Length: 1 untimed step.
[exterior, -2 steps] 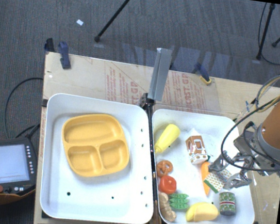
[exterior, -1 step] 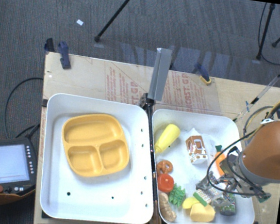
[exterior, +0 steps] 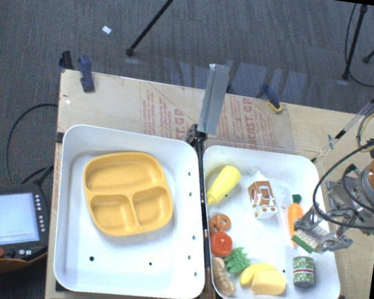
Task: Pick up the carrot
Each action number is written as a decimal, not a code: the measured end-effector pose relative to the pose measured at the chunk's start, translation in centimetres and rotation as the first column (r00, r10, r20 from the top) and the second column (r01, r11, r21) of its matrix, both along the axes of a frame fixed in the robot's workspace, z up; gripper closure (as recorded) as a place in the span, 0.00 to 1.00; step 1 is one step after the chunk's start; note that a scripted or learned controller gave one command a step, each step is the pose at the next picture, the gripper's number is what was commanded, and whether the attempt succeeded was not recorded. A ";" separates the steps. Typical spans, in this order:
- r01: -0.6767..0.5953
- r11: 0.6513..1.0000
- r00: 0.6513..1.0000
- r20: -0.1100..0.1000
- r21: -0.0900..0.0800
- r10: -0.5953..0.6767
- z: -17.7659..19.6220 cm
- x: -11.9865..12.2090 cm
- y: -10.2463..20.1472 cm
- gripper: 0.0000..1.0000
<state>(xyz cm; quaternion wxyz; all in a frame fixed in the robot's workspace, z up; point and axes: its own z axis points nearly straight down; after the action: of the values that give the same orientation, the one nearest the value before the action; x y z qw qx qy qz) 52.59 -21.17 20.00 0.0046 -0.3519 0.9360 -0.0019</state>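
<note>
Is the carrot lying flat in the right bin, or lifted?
Lying flat: the carrot rests on the right bin's floor near its right wall, beside the gripper.

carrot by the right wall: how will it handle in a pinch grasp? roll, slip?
The carrot looks like smooth moulded plastic, so probably stiff, light and a bit slippery. Its round, tapered body lies flat on the right bin, so it may roll or squirt out sideways. The gripper is right beside it.
</note>
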 end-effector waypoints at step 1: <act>0.110 0.994 0.994 -0.003 0.005 -0.110 -11.1 -3.1 1.4 1.00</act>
<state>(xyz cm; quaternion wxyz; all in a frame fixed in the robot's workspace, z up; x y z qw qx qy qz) 49.46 -19.76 8.85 0.0043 -0.3000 0.9539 0.0009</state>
